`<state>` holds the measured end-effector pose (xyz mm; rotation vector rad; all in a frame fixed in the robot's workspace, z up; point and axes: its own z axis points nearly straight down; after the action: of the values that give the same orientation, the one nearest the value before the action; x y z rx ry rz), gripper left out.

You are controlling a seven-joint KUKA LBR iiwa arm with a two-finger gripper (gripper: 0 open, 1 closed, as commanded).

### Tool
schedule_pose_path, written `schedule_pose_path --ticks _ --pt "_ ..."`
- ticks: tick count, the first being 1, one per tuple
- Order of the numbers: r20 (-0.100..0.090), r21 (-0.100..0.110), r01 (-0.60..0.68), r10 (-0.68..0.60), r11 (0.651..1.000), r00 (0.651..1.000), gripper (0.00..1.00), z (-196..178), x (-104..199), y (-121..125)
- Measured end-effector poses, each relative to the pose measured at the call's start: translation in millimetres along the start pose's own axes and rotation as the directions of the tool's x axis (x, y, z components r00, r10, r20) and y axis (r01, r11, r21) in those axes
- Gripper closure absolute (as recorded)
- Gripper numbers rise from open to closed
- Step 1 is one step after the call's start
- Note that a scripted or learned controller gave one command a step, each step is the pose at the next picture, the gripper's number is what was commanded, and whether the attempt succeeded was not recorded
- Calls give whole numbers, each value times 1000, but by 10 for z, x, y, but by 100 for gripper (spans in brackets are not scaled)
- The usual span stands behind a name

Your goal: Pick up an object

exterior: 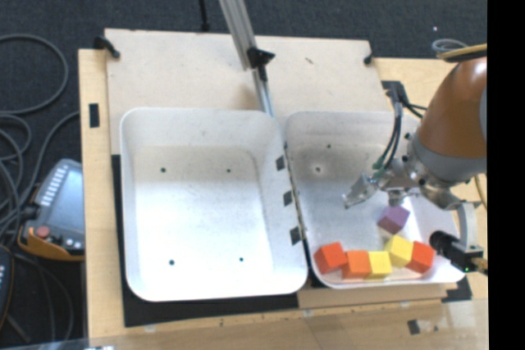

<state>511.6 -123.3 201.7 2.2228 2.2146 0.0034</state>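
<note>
My gripper (pixel 376 199) hangs over the middle of the right bin (pixel 328 135), and its fingers stand open with nothing between them. A purple cube (pixel 394 219) lies on the bin floor just in front of the gripper's right finger, close to it but not held. Along the bin's front wall sits a row of blocks: a red one (pixel 330 256), an orange one (pixel 357 264), a yellow one (pixel 380 263), a second yellow one (pixel 400 248) and another red one (pixel 421 256).
The left bin (pixel 205 201) stands beside the right one, sharing a middle wall with black clips (pixel 289 197). A slanted aluminium post (pixel 238 12) rises from behind the bins. Cables and a pendant (pixel 57 209) lie off the bench to the left.
</note>
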Motion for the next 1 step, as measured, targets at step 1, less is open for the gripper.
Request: schedule_pose_path --ticks 1 --pt "3 3 0 0 1000 1000 0 248 -622 284"
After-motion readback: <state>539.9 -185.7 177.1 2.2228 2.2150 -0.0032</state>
